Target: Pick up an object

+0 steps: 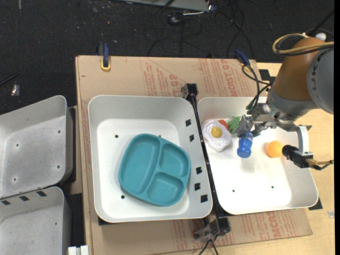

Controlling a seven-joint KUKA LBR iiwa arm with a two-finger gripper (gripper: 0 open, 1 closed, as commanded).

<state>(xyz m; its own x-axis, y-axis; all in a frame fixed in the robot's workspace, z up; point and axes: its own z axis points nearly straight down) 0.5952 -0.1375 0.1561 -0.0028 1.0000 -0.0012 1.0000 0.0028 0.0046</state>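
In the right bin (265, 195) lie a white fried-egg toy (217, 134) with a yellow yolk, a blue cylinder-shaped piece (244, 145) and an orange ball (274, 149). A small red and green item (227, 125) peeks out behind the egg, partly hidden by the arm. My gripper (248, 127) hangs over the back of that bin, directly above the top of the blue piece. Whether it touches the blue piece is unclear. The orange ball lies just to the gripper's right.
The left bin (106, 116) holds a teal divided plate (154, 169). A black divider runs between the two bins. Cardboard lies under both bins, and folded white panels sit off the bench at far left.
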